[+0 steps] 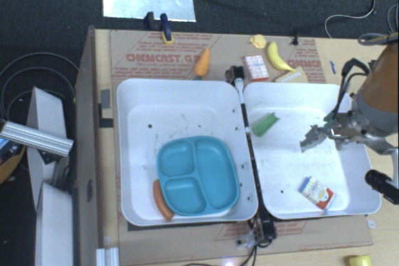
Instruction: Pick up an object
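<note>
Green block (264,124) lies in the right bin (293,209), upper-left part, long axis slanting up-right. Gripper (312,137) hovers just to its right, a bit lower, nothing btwn the jaws; spread or pressed, can't tell. Small carton (317,192) sits nearer the front.

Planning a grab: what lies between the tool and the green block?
Bare white bin floor separates the tool from the green block, seen in the camera view.

Arm (380,96) reaching from right, gripper (313,137) low
</note>
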You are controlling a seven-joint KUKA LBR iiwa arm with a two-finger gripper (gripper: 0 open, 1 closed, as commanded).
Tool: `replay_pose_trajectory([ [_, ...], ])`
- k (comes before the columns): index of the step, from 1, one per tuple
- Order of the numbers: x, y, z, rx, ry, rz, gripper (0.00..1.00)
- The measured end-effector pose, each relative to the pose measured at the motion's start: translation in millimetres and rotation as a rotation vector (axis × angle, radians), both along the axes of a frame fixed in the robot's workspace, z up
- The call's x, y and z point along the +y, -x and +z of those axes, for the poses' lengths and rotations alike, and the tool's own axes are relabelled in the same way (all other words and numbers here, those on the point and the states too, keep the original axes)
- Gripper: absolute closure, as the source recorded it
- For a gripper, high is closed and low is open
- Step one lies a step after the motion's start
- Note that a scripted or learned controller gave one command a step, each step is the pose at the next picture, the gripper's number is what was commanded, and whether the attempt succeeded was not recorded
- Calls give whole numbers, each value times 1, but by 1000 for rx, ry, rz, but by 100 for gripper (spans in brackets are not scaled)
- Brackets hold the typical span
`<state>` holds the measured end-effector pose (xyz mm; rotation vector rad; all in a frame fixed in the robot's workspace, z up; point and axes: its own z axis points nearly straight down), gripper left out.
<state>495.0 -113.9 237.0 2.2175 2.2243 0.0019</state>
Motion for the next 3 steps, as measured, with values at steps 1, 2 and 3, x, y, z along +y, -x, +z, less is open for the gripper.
replay_pose_trajectory([
  [1,-20,-63,-120,5,1,0,0],
  [2,8,-144,-152,-8,1,6,0],
  [3,26,-176,-151,-5,0,5,0],
])
